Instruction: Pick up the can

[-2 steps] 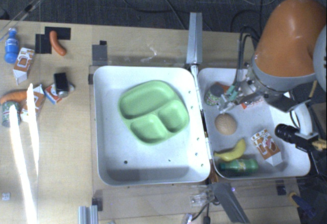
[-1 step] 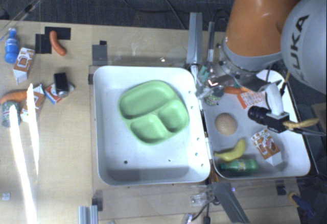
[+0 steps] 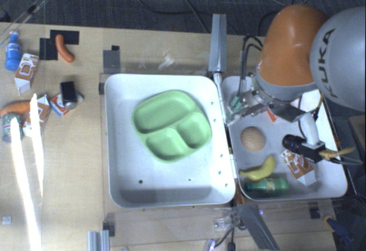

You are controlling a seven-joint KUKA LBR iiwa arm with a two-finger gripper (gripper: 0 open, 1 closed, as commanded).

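The can (image 3: 267, 186) is green and lies on its side along the front wall of the right bin (image 3: 337, 184). My gripper (image 3: 247, 106) hangs over the back left corner of that bin, under the grey and orange wrist. It is well behind the can, with a round tan bun and a banana lying between them. Nothing shows in its grasp.
A yellow banana (image 3: 258, 168) lies just behind the can, touching it or nearly so. The tan bun (image 3: 252, 138) sits mid-bin, and a small brown and white carton (image 3: 298, 164) lies to the right. The left bin (image 3: 117, 147) holds a green divided plate (image 3: 172, 124). Loose toys lie on the bench at the left.
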